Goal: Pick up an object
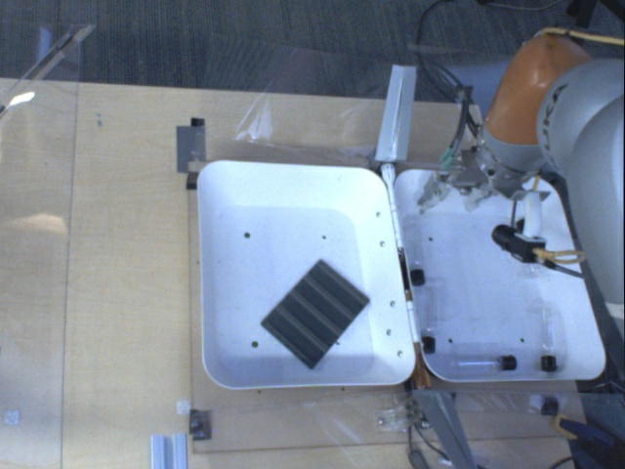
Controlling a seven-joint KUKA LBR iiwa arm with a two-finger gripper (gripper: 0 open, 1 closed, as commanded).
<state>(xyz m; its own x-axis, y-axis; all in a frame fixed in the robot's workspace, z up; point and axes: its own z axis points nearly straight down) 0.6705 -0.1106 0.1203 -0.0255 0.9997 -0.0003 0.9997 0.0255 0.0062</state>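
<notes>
**Ribbed dark block alone in the left bin; arm hangs over the right bin's top edge**

Two shallow white bins sit side by side on the pale wooden bench (98,291). The left bin (227,198), in the centre of the frame, holds a single item: a dark grey ribbed rectangular block (315,313), lying flat and turned on a diagonal in the lower middle of the bin floor. It is apart from all four walls, nearest the lower one. A few small dark dots mark the floor around it.

The right bin (488,301) has a mostly bare floor. Small dark bits sit near its lower rim, and another by its left wall, close to the seam between the bins; they are too small to tell whether they are loose pieces or fittings.

The arm (547,76) enters from the upper right of the frame, its orange band above the grey wrist. The gripper (459,186) hangs over the upper left part of the right bin, close to the top rim. Its pale fingers look spread apart with nothing between them, though the view is small and cluttered there. A black cable (518,242) with a connector trails over the right bin below the wrist.

A metal bracket (395,115) stands at the top of the seam between the bins.
</notes>
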